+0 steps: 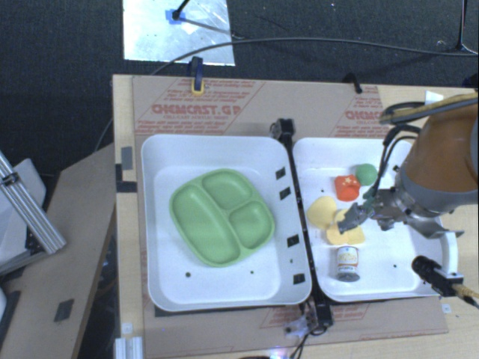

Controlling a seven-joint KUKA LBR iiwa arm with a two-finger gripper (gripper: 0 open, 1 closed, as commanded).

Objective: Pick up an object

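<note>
- Camera view, layout: two white bins sit side by side. The left bin (161, 200) bears a green divided plate (221, 216). The right bin (389, 275) bears the small loose objects, and the arm (441, 163) reaches into it from the right.
- Camera view, objects: a pale yellow piece (322, 211) lies near the divider, with a second yellow piece (352, 236) just below and right of it. A red object (346, 188) and a green ball (366, 173) sit together further up the bin. A small can (347, 262) lies lower down, its long axis running roughly up and down the bin.
- Camera view, gripper: the gripper (346, 224) points leftward and slightly down the frame, its tip over the edge of the second yellow piece. I cannot tell from this slant how it is set, nor whether it touches the piece.
- Camera view, the deciding relation: the nearest candidate lies directly under and just below the tip, so I judge a short drop suffices. The can is near, further down; the red object and green ball are up the bin.
</note>
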